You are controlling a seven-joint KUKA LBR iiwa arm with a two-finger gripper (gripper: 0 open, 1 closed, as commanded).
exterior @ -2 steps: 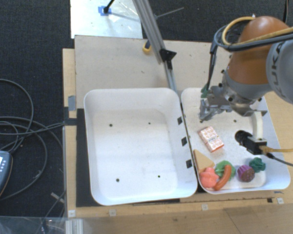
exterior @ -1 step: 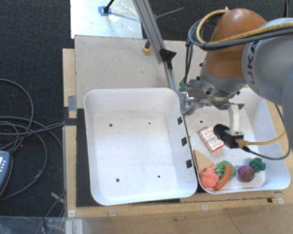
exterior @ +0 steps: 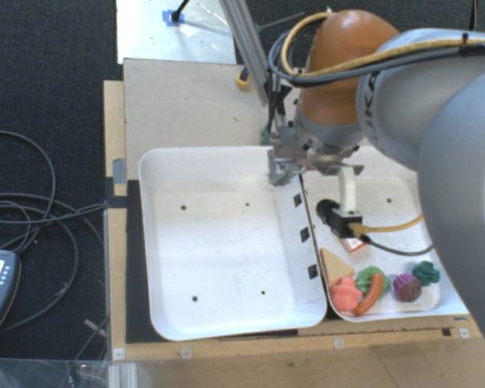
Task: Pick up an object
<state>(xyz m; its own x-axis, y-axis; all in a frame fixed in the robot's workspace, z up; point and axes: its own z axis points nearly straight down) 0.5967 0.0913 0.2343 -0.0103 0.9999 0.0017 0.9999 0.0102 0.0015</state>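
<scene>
Camera view: grey arm [exterior: 436, 111] comes in from the right and covers much of the right bin [exterior: 392, 307]. Left bin [exterior: 218, 249] sits beside it. Gripper [exterior: 281, 170] hangs over the left bin's back right corner, at the divider; can't tell its opening or any load. Toy food is clustered in the right bin's near end: orange wedge [exterior: 334, 261], pink lump [exterior: 345, 293], orange carrot [exterior: 369, 292], purple ball [exterior: 406, 286], green piece [exterior: 426, 272].

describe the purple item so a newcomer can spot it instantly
Start at the right-hand bin and look to its near corner, where small toy foods cluster. The purple item is a dark round ball lying between the orange sausage-shaped piece and the dark green leafy piece; nothing else there is purple.
</scene>
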